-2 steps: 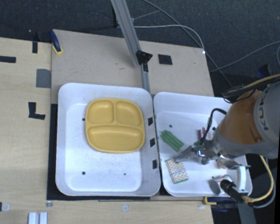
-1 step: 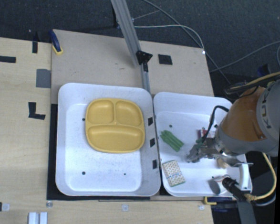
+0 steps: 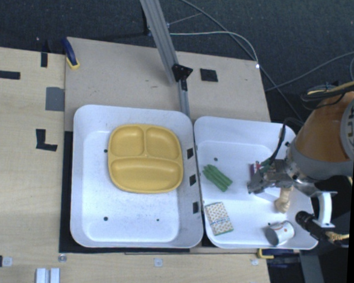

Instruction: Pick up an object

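Green object [image 3: 217, 177] in right bin [image 3: 238, 133], long axis upper-left to lower-right, end effector [image 3: 260, 182] state unclear

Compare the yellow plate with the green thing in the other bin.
The yellow plate is broad and rounded, split into three compartments; the green thing is small, narrow and ridged. The plate lies in the left bin, the green thing in the right bin. Both lie flat, apart from the gripper.

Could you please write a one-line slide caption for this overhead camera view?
KUKA arm's gripper hovers low in the right bin near a green object; yellow divided plate lies in the left bin.
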